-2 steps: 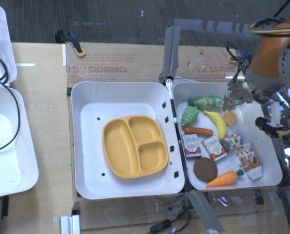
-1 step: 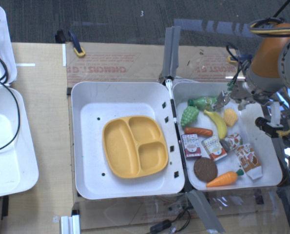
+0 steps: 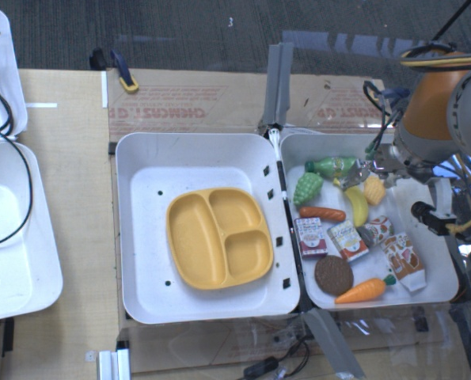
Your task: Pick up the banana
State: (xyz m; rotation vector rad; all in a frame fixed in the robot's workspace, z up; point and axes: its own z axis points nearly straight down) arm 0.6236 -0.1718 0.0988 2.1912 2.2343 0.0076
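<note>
Banana [image 3: 357, 206] lies in the right bin [image 3: 445, 287], just beside the orange sausage [image 3: 323, 212] and below the corn cob [image 3: 374, 188]. Claw [image 3: 360, 172] hovers just above the banana's upper end; whether it is open or closed cannot be told.

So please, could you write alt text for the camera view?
A gripper hangs above a banana in the right bin, among a carrot, cookie and cartons. The left bin holds a yellow divided plate.

A robotics lab — white bins [image 3: 132, 212] on a cardboard-covered bench [image 3: 188, 97], cables trailing.
</note>
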